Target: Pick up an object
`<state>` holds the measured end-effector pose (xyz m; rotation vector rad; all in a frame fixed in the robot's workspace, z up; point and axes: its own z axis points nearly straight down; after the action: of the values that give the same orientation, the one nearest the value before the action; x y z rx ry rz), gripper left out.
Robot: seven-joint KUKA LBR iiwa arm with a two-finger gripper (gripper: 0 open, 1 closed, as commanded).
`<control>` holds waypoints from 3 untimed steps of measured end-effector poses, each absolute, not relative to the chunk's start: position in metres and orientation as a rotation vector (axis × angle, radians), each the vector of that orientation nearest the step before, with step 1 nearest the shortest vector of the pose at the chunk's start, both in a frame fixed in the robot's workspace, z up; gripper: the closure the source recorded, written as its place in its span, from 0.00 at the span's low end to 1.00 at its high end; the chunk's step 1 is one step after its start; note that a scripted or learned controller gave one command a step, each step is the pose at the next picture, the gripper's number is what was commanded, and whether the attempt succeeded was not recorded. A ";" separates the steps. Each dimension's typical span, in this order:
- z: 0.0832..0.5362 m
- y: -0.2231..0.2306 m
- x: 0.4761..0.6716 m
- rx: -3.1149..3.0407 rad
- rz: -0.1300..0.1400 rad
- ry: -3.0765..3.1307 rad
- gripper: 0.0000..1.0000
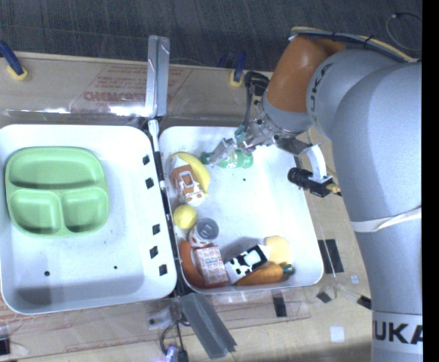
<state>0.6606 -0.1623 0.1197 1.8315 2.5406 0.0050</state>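
My gripper (233,148) hangs over the back of the right bin (302,210), reaching in from the right below the orange wrist band. A small green and clear object (242,157) lies right at its tip; whether it is held is not visible. Just left of it are a yellow banana (194,164) and an orange and white snack packet (187,186). Along the bin's left side sit a lemon (185,217) and a grey round lid (207,228).
At the right bin's front lie a red-brown packet (204,264), a black and white item (247,259), an orange carrot (262,275) and a pale yellow piece (277,245). A green divided plate (56,191) rests in the left bin (91,277).
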 end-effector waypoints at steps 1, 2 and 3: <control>0.128 -0.163 0.662 1.826 0.002 2.542 1.00; 0.128 -0.163 0.662 1.826 0.002 2.542 0.00; 0.098 -0.126 0.645 1.813 -0.001 2.544 0.00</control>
<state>0.6450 -0.1255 0.0980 1.8131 2.5435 -0.0007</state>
